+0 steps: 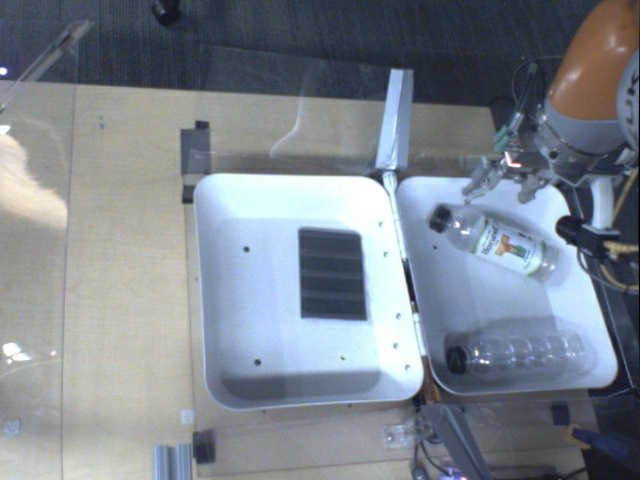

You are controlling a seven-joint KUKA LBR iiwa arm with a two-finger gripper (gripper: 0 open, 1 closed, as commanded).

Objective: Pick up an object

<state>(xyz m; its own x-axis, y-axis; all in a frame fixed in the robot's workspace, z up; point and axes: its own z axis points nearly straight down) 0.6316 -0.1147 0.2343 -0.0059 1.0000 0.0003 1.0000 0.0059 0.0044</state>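
Observation:
A clear plastic bottle with a black cap and a white, green and orange label lies slanted in the far half of the right bin. A second clear bottle, ribbed and black-capped, lies along that bin's near wall. A flat black ribbed pad rests in the middle of the left bin. My gripper hangs over the far edge of the right bin, just beyond the labelled bottle. It is open, its fingers are spread, and nothing is between them.
A metal divider post stands at the back between the two bins. Cables trail along the right bin's right side beside the arm. The wooden bench stretches out to the left of the bins.

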